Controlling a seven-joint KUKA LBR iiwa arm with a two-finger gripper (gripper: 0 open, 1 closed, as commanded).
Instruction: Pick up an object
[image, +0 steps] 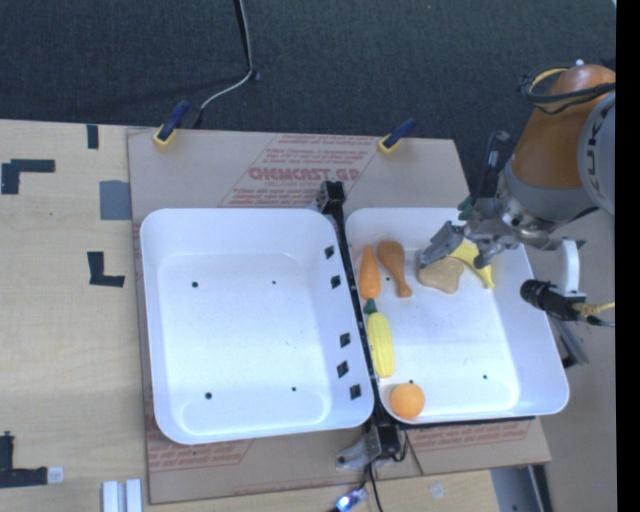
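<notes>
The pincer (462, 248) hangs low over the far side of the right bin (500, 385), and its two fingers look spread apart, so I would call it open, with nothing held between them. Right under it and touching close lies a tan piece of toy bread (440, 275), and a yellow banana (478, 262) peeks out just beside the pincer, partly hidden by it. A little way off to the side, toward the middle wall, lie a brown drumstick (394, 266) and an orange carrot (369, 272). Farther off, nearer the front, lie a yellow corn cob (380, 342) and a round orange (407, 401). The left bin (160, 300) sits well apart from the pincer, on the far side of the wall. I think the arm is at the reaching step, ready to grab but not grabbing yet. Next it should go down a bit more so the fingers sit on both sides of the bread or the banana, then squeeze shut and lift straight up. The two toys lie close together, so it may pinch the wrong one or push them away.
</notes>
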